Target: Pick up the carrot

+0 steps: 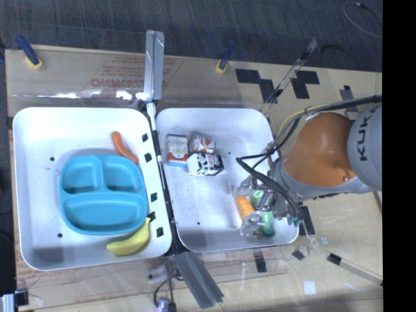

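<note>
Fingers [255,208] beside carrot [244,207]; green item [266,223] crowds close, cartons [195,153] apart.

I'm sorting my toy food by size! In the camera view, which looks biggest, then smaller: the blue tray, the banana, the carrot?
1. Blue tray, easily the largest.
2. Banana.
3. Carrot, smallest, though the gripper covers part of it.
</note>
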You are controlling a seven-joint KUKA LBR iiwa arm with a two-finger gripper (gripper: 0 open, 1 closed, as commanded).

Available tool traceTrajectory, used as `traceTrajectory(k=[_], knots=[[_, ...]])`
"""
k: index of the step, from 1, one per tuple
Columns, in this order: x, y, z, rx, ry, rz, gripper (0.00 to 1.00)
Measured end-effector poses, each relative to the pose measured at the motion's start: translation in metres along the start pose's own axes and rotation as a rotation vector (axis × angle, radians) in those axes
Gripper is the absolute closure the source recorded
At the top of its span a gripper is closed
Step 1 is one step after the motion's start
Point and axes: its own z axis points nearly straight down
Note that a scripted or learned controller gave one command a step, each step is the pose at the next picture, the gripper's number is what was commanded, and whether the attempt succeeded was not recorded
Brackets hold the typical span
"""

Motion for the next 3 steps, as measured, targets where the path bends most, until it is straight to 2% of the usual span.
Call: traceTrajectory(k=[1, 2, 3], knots=[[-0.014, 0.017, 0.014, 0.000, 0.003, -0.227, 0.00], [-0.016, 0.018, 0.003, 0.000, -0.001, -0.231, 1.00], [-0.027, 0.009, 0.013, 0.001, -0.002, -0.173, 1.00]])
